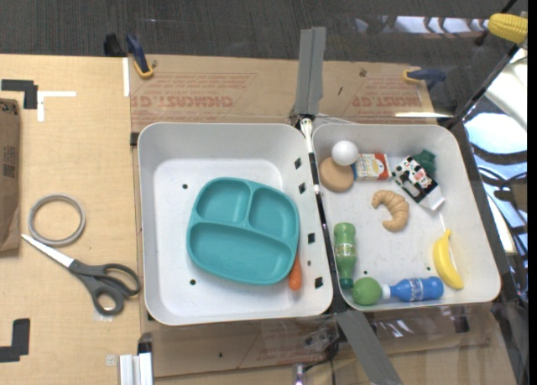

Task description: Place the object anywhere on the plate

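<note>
The teal plate (243, 232) sat in the left bin (159, 207) with nothing on it, and a little orange thing (294, 275), maybe a carrot, lay against its lower right edge. Everything else was over in the right bin (470, 199): croissant (393, 208), banana (446, 261), green bottle (344, 251), blue bottle (414, 289), white ball (344, 153). Honestly couldn't tell whether the claw was open or closed.
</note>
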Available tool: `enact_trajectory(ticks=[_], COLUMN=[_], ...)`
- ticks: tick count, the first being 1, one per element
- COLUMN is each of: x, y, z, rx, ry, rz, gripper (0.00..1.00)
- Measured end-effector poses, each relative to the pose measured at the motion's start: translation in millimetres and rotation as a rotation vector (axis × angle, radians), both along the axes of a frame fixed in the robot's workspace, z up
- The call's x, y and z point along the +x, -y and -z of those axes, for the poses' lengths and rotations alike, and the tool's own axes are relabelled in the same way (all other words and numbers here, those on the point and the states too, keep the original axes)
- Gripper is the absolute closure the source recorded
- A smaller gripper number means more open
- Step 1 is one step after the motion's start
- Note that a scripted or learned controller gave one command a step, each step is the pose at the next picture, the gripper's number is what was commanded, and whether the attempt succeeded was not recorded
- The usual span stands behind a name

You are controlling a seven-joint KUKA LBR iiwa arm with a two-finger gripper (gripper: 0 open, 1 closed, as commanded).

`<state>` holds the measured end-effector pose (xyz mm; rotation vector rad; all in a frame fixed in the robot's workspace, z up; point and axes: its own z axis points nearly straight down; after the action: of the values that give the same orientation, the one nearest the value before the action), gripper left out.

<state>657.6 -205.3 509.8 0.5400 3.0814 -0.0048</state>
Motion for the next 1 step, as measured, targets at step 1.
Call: enact_trajectory(ticks=[1], x=[1.7], y=[-0.6], z=[-8.6], rx=[-0.001], ry=[0.004], rz=[-0.003], gripper=[1.00])
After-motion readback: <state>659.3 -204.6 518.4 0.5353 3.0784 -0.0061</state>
